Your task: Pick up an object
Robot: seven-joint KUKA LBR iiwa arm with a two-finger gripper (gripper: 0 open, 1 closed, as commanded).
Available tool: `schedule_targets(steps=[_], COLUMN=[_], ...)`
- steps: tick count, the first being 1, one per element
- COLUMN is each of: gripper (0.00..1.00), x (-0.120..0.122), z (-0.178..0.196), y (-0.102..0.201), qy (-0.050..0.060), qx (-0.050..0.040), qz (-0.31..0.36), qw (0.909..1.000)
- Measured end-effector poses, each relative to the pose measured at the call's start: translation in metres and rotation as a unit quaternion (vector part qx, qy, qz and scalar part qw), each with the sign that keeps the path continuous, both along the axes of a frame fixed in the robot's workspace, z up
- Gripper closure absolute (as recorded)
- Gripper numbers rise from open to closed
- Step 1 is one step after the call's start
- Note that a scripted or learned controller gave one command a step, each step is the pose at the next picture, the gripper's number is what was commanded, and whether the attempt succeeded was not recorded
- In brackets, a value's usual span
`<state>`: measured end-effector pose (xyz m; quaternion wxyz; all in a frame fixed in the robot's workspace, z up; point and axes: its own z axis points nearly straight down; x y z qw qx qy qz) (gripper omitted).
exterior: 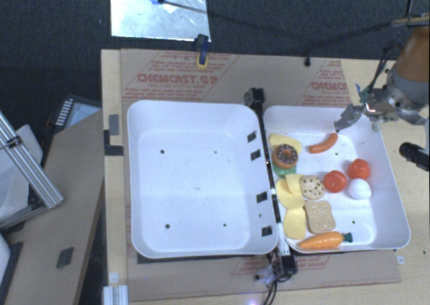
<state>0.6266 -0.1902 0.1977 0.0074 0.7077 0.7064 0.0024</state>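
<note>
Hovering over the far edge of the right bin (396, 226), the gripper (349, 119) is hanging with nothing between its fingers, and whether they are spread or closed I cannot tell from where I am standing. Nearest below it a sausage (322, 143) is lying alone on the bin floor, and that looks to me the likeliest pick; it is round and smooth, so I am guessing it could be rolling away or squirting out if the fingers are closing off its middle. Further from the gripper, toward the near rim, things are crowding: a doughnut (286, 156), a cookie (312, 187), two tomatoes (335, 181), a white egg (359, 190), a slice of bread (320, 216) and a carrot (321, 242) are sitting close together or touching, so a descent there is risking a nudge to the neighbours or a grab at two things. Beyond the divider, well away from the gripper, the left bin (144, 162) is sitting on a cardboard-covered bench (181, 74), with dark flooring all round it.
</note>
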Motion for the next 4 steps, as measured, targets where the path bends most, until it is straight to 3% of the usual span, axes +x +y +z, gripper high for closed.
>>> schedule_targets(steps=[1,2,4], gripper=[0.0,1.0,1.0], x=[0.019,0.019,-0.03], z=[0.308,0.308,0.339], y=[0.037,0.036,0.03], qy=[-0.004,0.003,0.005], qx=[0.0009,0.0017,0.0032], qz=[0.005,0.005,0.001], qw=[1.0,1.0,1.0])
